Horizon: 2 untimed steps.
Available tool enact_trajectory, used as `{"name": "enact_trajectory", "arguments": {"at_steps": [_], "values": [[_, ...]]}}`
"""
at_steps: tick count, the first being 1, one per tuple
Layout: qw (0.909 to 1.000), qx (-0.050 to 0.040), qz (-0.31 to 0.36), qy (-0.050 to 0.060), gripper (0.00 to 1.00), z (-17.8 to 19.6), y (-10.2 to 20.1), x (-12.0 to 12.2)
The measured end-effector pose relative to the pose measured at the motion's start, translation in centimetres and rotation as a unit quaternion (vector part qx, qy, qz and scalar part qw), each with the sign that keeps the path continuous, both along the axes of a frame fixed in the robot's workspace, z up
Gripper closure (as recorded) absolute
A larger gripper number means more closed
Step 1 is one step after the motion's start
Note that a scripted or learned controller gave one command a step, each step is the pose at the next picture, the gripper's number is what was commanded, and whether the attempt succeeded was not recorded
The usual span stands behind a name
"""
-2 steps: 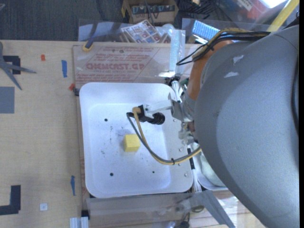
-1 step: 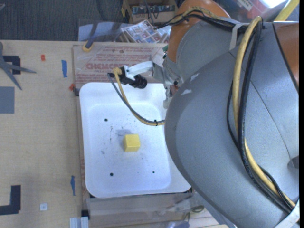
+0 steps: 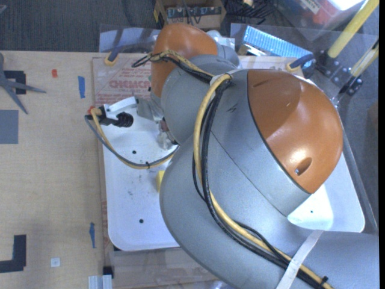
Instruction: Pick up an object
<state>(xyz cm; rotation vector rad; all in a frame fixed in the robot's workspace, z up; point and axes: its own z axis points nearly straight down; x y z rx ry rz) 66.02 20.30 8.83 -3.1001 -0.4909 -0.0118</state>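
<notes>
Grey metal parts of the gripper point(image 3: 162, 136) show below the wrist, low over the far half of the left bin point(image 3: 129, 221). The arm point(image 3: 240, 179) covers most of the assembly, so whether the gripper is spread or pressed together cannot be told, and nothing can be seen held in it.

Just left of the gripper, a white bracket point(image 3: 117, 108) with a black knob projects from the wrist. A yellow cable point(image 3: 123, 156) loops from there across the bin floor and back up to the arm.

The one candidate for the pick is a small yellow item point(image 3: 160, 179). It lies on the bin floor near the gripper, on its near side, right at the arm's edge. Most of it is hidden and its shape cannot be made out.

Judgement: going by the visible sliver, the item is probably small and light. Stiffness and surface grip cannot be assessed. Take hold across its narrowest part, well clear of the cable.

A corner of the right bin point(image 3: 313, 212) shows beyond the elbow.
</notes>
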Motion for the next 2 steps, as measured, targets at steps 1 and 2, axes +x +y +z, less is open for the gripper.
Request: {"name": "enact_trajectory", "arguments": {"at_steps": [1, 2], "values": [[0.9877, -0.0023, 0.156, 0.005, 1.0, 0.81, 2.36, -1.76], [0.9435, -0.0026, 0.331, 0.004, 1.0, 0.83, 2.45, -1.95]]}}
